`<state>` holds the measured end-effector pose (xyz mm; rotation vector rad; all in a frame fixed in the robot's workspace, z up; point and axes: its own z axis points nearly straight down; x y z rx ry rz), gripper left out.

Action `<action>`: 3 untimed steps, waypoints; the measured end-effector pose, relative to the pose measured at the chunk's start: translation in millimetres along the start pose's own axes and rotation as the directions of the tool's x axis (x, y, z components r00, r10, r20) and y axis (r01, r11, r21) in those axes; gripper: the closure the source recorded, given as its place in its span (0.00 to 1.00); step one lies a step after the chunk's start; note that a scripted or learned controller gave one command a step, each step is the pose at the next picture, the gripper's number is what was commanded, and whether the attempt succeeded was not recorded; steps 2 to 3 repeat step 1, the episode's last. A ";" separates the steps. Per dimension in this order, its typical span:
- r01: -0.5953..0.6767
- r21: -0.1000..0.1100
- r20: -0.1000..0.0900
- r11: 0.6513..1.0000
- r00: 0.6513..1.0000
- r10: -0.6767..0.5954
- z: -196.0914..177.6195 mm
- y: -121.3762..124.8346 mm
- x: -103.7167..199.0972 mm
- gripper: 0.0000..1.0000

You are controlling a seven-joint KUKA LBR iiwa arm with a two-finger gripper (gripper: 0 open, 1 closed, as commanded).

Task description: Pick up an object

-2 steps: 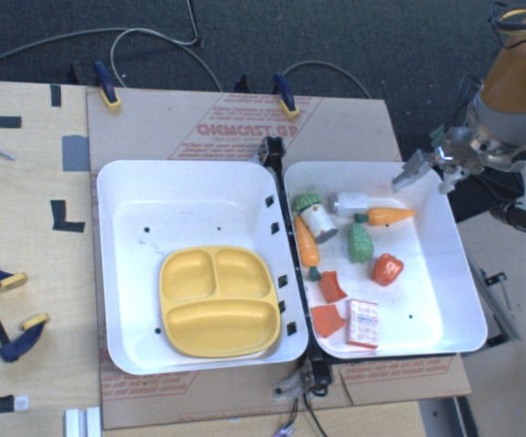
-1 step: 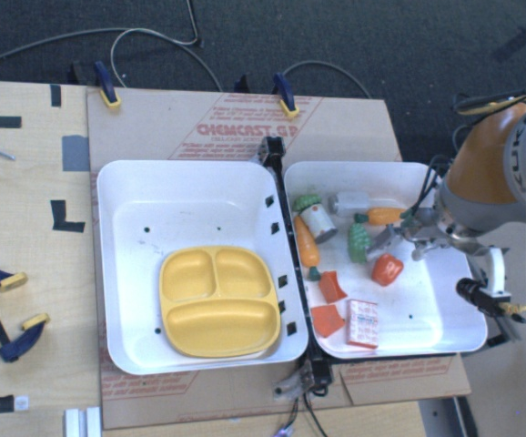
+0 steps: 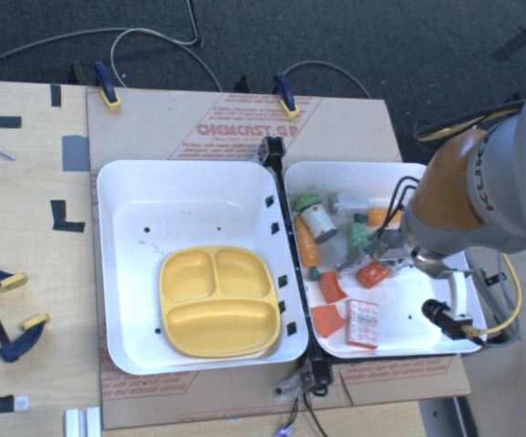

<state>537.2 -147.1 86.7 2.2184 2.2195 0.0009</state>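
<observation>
The right bin (image 3: 399, 173) holds several small items. Among them are an orange carrot-shaped piece (image 3: 307, 244), a white and grey cylinder (image 3: 318, 218), a green piece (image 3: 361, 235), a red block (image 3: 332, 287), a red square (image 3: 327, 319) and a white and red packet (image 3: 363, 322). My gripper (image 3: 379, 260) reaches in from the right and sits low over the middle of this bin. It is right at a small red object (image 3: 372, 275), with the green piece just to its left. The grey arm with its orange band (image 3: 450, 189) hides the bin's right part.
The left bin (image 3: 117, 244) holds a yellow divided plate (image 3: 219, 300). A black divider (image 3: 286, 235) runs between the bins. Blue and yellow clamps (image 3: 286, 98) pin the cardboard at the back. A black cable fitting (image 3: 443, 315) hangs by the right bin's front corner.
</observation>
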 end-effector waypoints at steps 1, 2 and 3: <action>0.000 -0.004 0.003 1.000 1.000 0.000 -10.4 1.2 -0.7 1.00; 0.000 -0.004 0.003 1.000 1.000 0.000 -10.4 1.2 -0.7 1.00; 0.000 -0.004 0.003 1.000 1.000 0.000 -10.4 1.2 -0.7 1.00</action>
